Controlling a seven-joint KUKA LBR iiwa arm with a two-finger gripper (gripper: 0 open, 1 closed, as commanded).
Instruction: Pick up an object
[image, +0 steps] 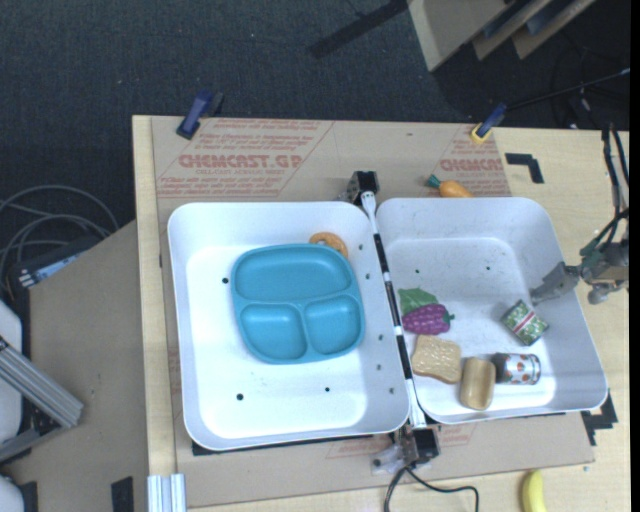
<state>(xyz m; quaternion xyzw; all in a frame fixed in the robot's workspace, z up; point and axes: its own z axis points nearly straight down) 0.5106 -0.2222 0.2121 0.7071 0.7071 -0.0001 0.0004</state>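
Observation:
The right bin (480, 225) holds several small items: purple grapes with a green leaf (422, 312), a slice of bread (437, 358), a tan cylinder (477, 383), a red and white can (517, 368) lying on its side, and a green and white can (524, 322). My gripper (572, 277) hangs over that bin's right rim, just up and right of the green and white can. Nothing shows between its fingers. A blue divided tray (297, 302) lies in the left bin (200, 300), with a small orange-brown ring (328, 241) at its upper right corner.
An orange toy (452, 187) lies on the bench behind the right bin, and a yellow banana (533, 492) lies near the front edge. Clamps (198, 113) hold the board at the back corners. Cables (50, 240) trail at the left.

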